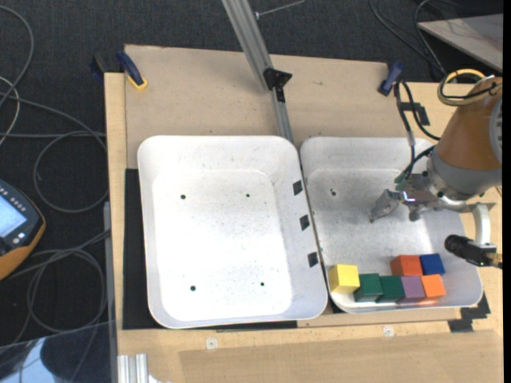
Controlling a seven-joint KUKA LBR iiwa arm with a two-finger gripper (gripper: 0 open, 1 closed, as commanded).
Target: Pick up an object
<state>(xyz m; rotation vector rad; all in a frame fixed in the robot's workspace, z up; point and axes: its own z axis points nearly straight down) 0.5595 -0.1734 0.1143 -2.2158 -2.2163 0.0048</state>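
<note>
Your gripper [393, 206] hangs over the right bin [351, 166], above bare floor near its middle; the fingers [382, 207] look spread apart with nothing between them. The blocks sit clustered along that bin's near edge: yellow block [345, 277], green blocks [380, 286], purple [413, 287], red [406, 265], blue [431, 262], orange [433, 285]. Left bin [160, 214] lies beside it on the worktop [207, 86].

My two bins [215, 154] are white, speckled with dark dots. The blocks: yellow [345, 277], two green [380, 286], purple [413, 286], red [406, 264], blue [431, 262], orange [433, 285]. My counter [200, 94] is tan wood; my wrist band [471, 138] is orange.
</note>
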